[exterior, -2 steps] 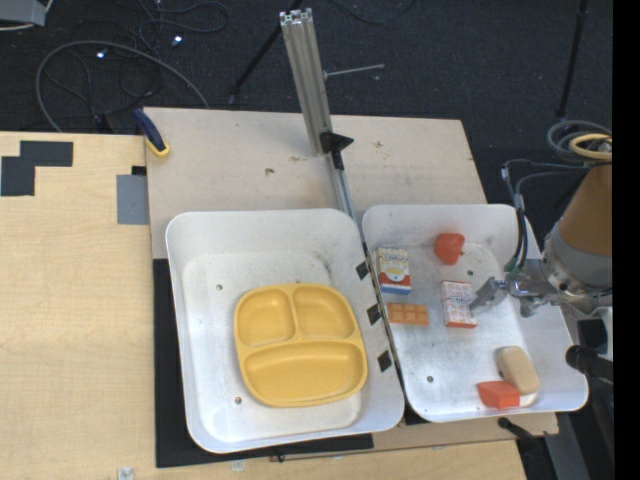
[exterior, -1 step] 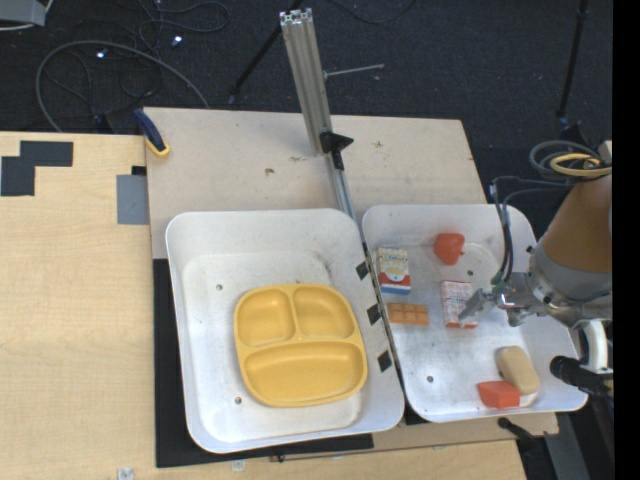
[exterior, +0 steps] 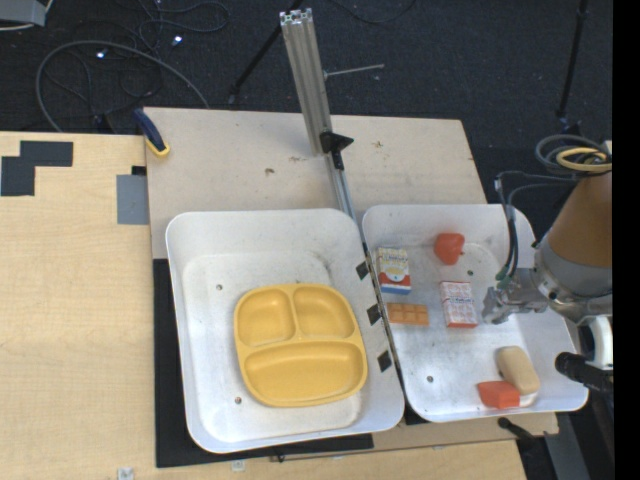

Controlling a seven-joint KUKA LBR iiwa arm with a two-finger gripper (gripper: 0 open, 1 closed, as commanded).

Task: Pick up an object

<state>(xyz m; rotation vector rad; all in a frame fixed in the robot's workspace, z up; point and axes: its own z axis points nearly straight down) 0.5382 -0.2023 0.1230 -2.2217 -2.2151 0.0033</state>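
Note:
The right bin (exterior: 430, 388) holds several small items: a red-and-white box (exterior: 459, 303), a white box with blue and red print (exterior: 393, 270), an orange cracker-like block (exterior: 407, 314), a red piece (exterior: 450, 246) at the back, a tan bread-like roll (exterior: 518, 368) and a red piece (exterior: 498, 395) at the front. My gripper (exterior: 495, 308) hangs low over the right bin's right side, just right of the red-and-white box. Nothing shows between its tips.
The left bin (exterior: 200, 268) carries a yellow divided plate (exterior: 299, 343). An aluminium post (exterior: 308, 78) rises behind the bins. The arm's orange band (exterior: 585, 223) and grey wrist stand over the right bin's right edge. A wooden board lies at left.

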